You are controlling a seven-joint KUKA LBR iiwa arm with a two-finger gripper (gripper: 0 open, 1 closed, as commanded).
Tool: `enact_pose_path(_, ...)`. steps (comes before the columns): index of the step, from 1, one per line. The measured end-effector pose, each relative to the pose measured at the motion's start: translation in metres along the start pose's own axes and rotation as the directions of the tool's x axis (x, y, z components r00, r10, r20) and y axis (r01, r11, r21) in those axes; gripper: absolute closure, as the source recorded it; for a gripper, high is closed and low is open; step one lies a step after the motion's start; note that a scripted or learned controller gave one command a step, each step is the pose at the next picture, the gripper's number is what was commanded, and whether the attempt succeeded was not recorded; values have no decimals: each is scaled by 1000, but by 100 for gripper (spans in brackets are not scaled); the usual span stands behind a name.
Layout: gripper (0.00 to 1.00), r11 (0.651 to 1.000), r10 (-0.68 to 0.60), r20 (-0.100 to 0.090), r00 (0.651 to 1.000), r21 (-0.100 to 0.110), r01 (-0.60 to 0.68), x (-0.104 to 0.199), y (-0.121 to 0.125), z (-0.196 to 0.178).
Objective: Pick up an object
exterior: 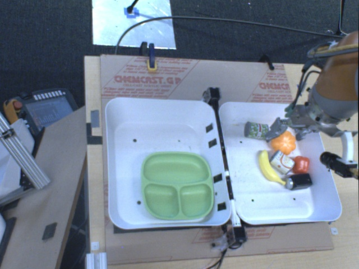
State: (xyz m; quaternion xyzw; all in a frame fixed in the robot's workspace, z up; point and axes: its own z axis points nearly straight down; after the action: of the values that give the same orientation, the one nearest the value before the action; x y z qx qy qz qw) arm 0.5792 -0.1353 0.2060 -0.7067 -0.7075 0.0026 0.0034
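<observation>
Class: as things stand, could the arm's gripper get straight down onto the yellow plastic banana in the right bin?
Probably yes. The yellow plastic banana lies uncovered in the right white bin, open to its left. The gripper sits nearby above the orange ball; a small can crowds the banana's right side.

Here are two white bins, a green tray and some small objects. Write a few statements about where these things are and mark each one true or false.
1. The green tray lies in the left bin. True.
2. The banana lies in the left bin. False: it lies in the right bin.
3. The orange sits above the banana in the picture. True.
4. The tray has one single compartment. False: it has three.
5. The gripper is over the right bin. True.
</observation>
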Motion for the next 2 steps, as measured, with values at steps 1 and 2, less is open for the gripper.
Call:
enact_pose_path(1, 0, 1000, -2, 1, 1000, -10, 2, 0, 2, -5)
enact_pose_path(2, 0, 1000, 0, 1, 1000, -5, 0, -5, 6, 56)
